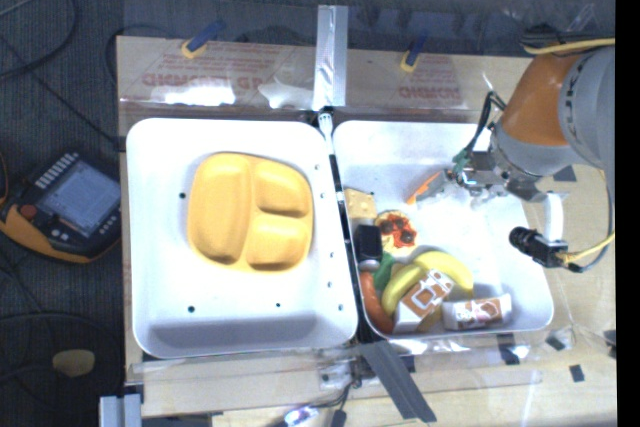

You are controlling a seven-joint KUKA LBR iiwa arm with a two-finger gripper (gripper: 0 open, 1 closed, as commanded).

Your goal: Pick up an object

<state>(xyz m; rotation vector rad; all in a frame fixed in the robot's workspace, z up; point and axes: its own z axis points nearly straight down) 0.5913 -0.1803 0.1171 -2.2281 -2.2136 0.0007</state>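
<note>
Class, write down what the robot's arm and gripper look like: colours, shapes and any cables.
The arm is thick, rounded and grey, with a broad orange band above the wrist. The gripper is small, of pale grey metal with dark parts. A thin dark cable runs down beside the wrist.

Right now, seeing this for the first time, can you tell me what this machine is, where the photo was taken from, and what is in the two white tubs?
This is one photo from a fixed camera above the bench, looking down at a slant. The grey and orange shape on the right is a robot arm. Its tool hangs over the right tub. The left tub holds a yellow divided plate. The right tub holds a heap with a banana, a small box and jumbled bits. I cannot tell whether the tool holds anything.
</note>
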